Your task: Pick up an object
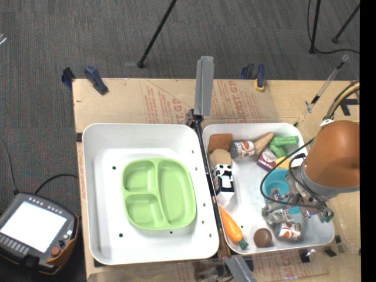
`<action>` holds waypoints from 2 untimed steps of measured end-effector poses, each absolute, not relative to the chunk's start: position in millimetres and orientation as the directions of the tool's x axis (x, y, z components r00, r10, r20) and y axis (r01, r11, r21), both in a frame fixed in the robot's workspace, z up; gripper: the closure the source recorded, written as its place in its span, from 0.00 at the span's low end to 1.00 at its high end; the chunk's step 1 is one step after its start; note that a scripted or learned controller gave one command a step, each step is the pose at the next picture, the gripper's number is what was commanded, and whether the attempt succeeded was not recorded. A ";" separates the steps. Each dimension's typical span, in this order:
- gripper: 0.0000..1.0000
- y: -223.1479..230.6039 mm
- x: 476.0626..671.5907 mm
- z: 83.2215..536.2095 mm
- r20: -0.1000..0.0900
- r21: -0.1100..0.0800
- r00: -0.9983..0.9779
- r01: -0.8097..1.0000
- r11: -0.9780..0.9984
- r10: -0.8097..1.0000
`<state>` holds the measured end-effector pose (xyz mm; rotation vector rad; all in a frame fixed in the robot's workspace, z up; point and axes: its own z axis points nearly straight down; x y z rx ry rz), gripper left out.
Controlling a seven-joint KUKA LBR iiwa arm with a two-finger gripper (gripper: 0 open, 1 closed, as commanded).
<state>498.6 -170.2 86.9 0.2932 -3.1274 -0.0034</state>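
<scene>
Orange-banded arm (332, 157) is lowered into the right bin (252, 128), its end effector (291, 207) placed just above a can (289, 231) beside a blue cup (275, 187). Its state cannot be told. Nothing is seen lifted; grasping and raising are judged left.

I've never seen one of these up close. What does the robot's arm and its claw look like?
The arm ends in a fat rounded orange band with a grey ring beneath it. Below that sits a dark metal gripper built of thin rods and linkages. Black and yellowish cables loop in near the top right.
</scene>
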 end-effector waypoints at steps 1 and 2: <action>0.00 -169.5 498.5 86.8 0.000 0.003 -0.982 -0.187 0.982 -0.187; 0.00 -140.5 569.9 88.0 -0.003 0.002 -0.931 -0.366 0.931 -0.366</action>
